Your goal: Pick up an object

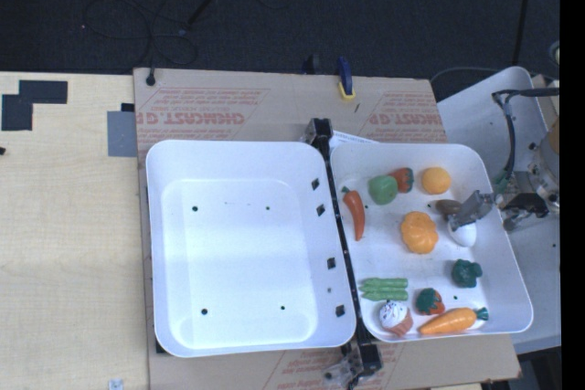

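— Nearest the camera, this side of the orange pumpkin point(419, 232)?

— Carrot point(450, 321) against the front wall of the right bin point(514, 288). Left of it, a red-and-green piece point(429, 300) and a white-and-red piece point(394, 316). Just behind those, green pods point(384, 289), nearer and left of the pumpkin. Broccoli point(466, 272) nearer and right of the pumpkin.

— Level with the pumpkin?

— White egg point(464, 235) just to its right, not touching it. Red chili point(354, 213) to its left, along the bin wall.

— And the gripper point(464, 211)?

— Right of the pumpkin, low in the bin, right at the egg's far side. Reaches leftward from the arm point(526, 196), whose wrist hangs over the bin's right wall. Touching the egg or not: cannot tell. Spread or closed up: cannot tell either.

— Beyond the pumpkin?

— Green pepper point(383, 189) far-left, a small red piece point(402, 179) beside it, an orange point(435, 180) straight behind. Left bin point(155, 242) well off to the pumpkin's left.
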Tool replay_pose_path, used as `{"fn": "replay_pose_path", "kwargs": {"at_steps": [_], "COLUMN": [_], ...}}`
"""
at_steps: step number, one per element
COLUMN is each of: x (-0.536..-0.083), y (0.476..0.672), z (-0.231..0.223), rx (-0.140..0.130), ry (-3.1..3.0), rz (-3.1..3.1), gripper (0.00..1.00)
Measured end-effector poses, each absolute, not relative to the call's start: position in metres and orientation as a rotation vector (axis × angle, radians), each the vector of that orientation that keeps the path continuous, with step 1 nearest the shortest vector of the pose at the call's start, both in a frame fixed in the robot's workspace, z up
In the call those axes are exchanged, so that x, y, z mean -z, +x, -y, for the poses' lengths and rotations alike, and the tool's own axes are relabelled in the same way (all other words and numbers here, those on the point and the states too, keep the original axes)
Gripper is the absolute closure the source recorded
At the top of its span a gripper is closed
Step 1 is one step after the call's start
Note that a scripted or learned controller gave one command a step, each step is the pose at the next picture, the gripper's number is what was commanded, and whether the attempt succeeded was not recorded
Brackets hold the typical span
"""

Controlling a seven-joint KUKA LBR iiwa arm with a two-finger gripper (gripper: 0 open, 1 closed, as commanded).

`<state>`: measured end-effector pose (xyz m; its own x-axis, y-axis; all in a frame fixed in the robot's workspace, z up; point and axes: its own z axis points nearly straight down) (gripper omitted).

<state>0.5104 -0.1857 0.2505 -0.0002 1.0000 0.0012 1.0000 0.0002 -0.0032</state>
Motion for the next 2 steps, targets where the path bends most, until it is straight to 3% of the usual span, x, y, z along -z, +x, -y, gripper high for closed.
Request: {"fn": "replay_pose_path", "kwargs": {"at_steps": [1, 2], "x": [-0.109, -0.086], "y": [0.511, 0.536], "z": [0.208, 0.158], "rx": [-0.009, -0.002], "ry": [-2.214, -2.215], "rz": [2.215, 2.221], "gripper": [0.0, 0.0]}}
